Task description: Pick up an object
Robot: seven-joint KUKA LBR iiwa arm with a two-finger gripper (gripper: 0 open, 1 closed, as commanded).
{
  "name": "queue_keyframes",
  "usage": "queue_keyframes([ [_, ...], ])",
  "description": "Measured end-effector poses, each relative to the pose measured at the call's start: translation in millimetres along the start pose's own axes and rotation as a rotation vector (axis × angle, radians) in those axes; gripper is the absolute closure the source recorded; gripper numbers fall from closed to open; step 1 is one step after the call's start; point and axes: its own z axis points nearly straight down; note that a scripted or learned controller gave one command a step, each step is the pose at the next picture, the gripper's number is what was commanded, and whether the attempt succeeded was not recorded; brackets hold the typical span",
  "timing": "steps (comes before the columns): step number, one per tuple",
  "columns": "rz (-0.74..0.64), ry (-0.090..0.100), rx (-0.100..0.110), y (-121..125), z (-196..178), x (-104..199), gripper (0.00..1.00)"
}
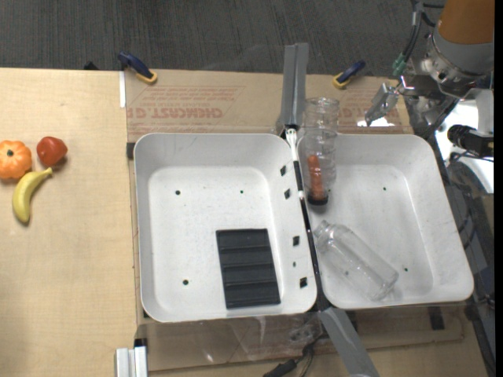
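Arm [464, 14] in from top right, orange band at frame edge, grey wrist below it. Gripper [383, 107] angled down-left, hanging above the bench w/ nothing between its fingers. Cables run along wrist. Finger gap too small to read.

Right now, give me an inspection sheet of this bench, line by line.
Surface: left bin and right bin side by side on cardboard.
Job's things: black ridged block in left bin; clear bottle lying in right bin; upright clear bottle at right bin's left wall.
Clutter: banana, tomato, orange on wood at left.
Grippers: gripper above right bin's far edge.
Cables: bundle beside wrist.
Surroundings: two clamps, dark floor.
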Motion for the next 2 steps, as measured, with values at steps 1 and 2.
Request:
queue_keyframes([
  [1,-0.181,-0.014,-0.003,-30,183,3,0.0],
  [2,-0.193,0.0,-0.003,-62,128,-6,0.0],
])
